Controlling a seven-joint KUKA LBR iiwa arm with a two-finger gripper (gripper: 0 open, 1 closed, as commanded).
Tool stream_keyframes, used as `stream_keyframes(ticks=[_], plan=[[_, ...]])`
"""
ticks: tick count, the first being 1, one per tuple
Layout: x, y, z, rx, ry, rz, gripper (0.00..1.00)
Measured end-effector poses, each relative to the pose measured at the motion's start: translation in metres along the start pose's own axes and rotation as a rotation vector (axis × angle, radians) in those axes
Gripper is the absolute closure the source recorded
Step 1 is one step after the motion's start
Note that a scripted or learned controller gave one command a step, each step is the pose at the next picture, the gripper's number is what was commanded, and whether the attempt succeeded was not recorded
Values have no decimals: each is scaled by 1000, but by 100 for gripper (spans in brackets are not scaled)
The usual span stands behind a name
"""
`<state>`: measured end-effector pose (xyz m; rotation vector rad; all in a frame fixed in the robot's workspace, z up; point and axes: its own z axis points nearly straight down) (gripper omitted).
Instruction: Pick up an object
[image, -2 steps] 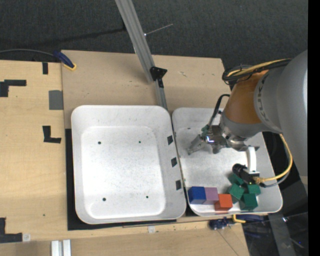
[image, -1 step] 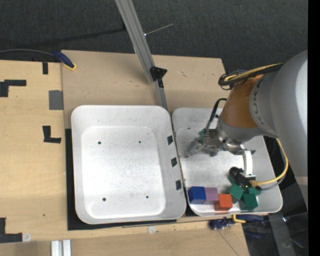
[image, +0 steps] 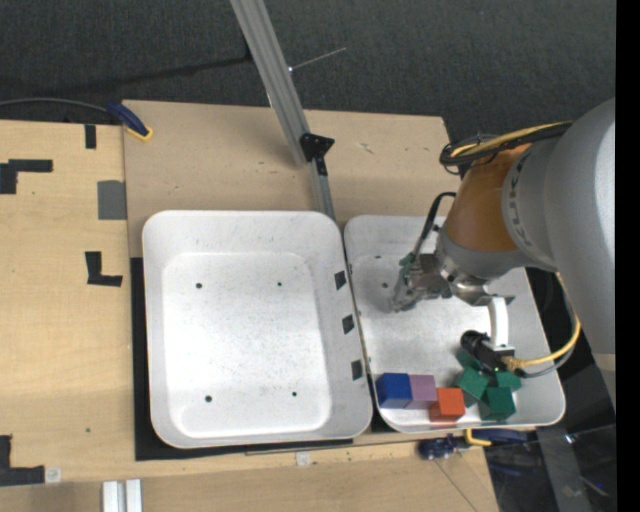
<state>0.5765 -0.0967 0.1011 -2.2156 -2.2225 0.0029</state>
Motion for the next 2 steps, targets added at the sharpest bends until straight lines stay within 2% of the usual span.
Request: stream_keyframes(ticks=[1, 2], plan=[[6, 0, -62, -8, -1, 1, 100], [9, 11, -112, -8, -2, 1, 100]])
